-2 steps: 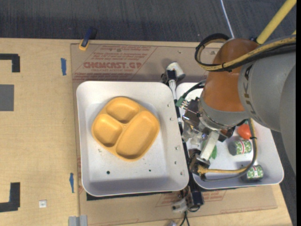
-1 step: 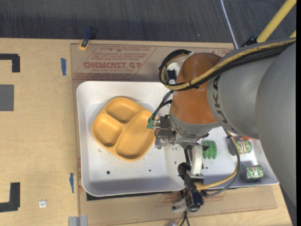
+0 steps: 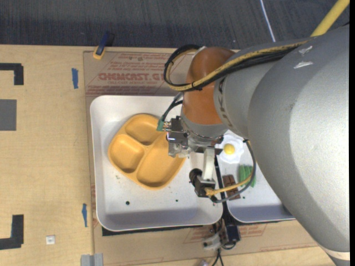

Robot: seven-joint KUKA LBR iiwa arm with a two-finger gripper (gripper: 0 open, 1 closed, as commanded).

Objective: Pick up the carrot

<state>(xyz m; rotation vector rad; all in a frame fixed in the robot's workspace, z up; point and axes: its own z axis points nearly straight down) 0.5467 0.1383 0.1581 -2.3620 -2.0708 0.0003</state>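
Observation:
My gripper (image 3: 177,142) hangs below the orange wrist band, low over the right edge of a yellow three-part plate (image 3: 138,151) in the left bin (image 3: 105,165). The arm's bulk covers most of the right bin (image 3: 260,209). At that bin's left side a small green piece (image 3: 246,174) pokes out from under the arm; I cannot tell what it belongs to. The wrist hides whatever lies straight under the gripper.
A toy fried egg (image 3: 230,148) and a dark brown piece (image 3: 228,182) lie in the right bin's left part. The left bin's white floor shows in front of and left of the plate. Brown cardboard surrounds both bins.

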